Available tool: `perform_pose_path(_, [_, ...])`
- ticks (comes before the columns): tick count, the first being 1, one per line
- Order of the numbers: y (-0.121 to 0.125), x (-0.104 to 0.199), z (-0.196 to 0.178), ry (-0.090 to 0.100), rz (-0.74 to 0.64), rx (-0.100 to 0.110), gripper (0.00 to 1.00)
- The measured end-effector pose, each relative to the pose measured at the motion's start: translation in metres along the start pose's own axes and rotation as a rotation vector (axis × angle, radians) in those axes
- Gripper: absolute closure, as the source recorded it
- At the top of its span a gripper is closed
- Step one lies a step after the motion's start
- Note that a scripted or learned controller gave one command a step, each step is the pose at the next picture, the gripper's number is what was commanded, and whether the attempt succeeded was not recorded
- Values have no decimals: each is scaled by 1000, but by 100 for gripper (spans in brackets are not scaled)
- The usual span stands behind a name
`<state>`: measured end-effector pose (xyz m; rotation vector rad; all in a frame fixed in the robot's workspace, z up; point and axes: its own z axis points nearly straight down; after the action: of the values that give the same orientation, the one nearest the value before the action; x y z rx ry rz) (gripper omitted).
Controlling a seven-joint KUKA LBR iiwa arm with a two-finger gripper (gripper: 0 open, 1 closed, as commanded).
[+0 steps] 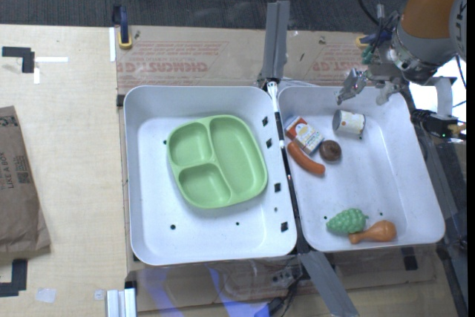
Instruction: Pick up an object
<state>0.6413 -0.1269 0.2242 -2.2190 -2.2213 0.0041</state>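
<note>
Right bin [415,182]: pincer [369,87] apart, gripping nothing, poised just above white cup [349,122].

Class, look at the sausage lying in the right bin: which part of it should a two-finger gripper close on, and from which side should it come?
Grip the sausage at its middle, coming straight down from above. It lies flat and slanted, long and thin, so the fingers should close across its narrow width. Its upper end sits close to the small carton and the brown donut lies beside it, so the middle probably gives the most room.

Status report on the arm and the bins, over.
Gripper above right bin, holding nothing. White cup lies just below it. Nothing blocking.
</note>
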Motion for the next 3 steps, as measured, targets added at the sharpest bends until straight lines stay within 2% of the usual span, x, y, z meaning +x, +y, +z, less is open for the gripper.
perform_pose_path(1, [-39,24,57,1,170,1,0])
perform_pose_path(2, [-67,22,133,0,47,-2,0])
perform_pose_path(3, [-15,-7,132,-1,-200,-3,0])
